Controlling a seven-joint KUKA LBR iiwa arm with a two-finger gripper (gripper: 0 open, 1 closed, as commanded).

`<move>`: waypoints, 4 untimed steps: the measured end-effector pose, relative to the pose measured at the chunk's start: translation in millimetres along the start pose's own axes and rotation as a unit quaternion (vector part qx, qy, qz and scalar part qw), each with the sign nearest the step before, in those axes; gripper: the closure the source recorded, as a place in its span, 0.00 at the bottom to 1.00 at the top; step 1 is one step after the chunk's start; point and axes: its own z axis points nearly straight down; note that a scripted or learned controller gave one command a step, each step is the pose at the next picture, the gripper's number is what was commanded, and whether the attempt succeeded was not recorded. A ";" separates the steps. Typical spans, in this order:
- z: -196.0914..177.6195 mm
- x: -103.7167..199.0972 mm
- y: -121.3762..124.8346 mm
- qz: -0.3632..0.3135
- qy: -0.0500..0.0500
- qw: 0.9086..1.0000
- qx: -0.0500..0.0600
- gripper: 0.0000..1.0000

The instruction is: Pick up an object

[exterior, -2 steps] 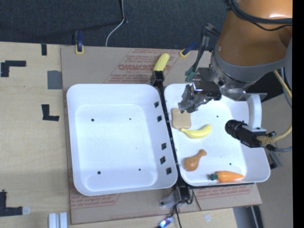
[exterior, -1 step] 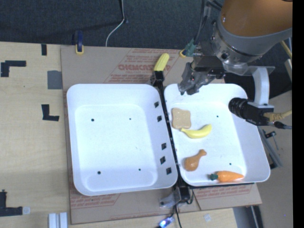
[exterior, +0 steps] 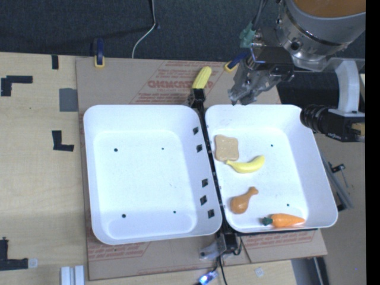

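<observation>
The right bin [exterior: 297, 123] holds a tan slice of toast [exterior: 226, 148], a yellow banana [exterior: 247, 165] just below it, a brown chicken drumstick [exterior: 242, 200] and an orange carrot [exterior: 286, 221] at the front edge. My gripper [exterior: 243, 95] hangs above the right bin's far rim, up and to the right of the toast. Nothing shows between its fingers. They point down at the back edge, and their spread is hard to make out.
The left bin [exterior: 98, 159] sits beside the right one, joined by a black clamp strip [exterior: 205, 177]. A yellow clamp handle [exterior: 201, 78] lies behind the bins on the cardboard sheet. A black fixture [exterior: 323, 122] juts in at the right.
</observation>
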 end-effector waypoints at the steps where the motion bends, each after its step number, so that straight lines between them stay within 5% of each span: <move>1: -5.7 -0.1 0.8 0.000 -0.001 1.000 0.004 1.00; 4: -34.8 0.8 2.1 -0.002 -0.002 1.000 0.006 1.00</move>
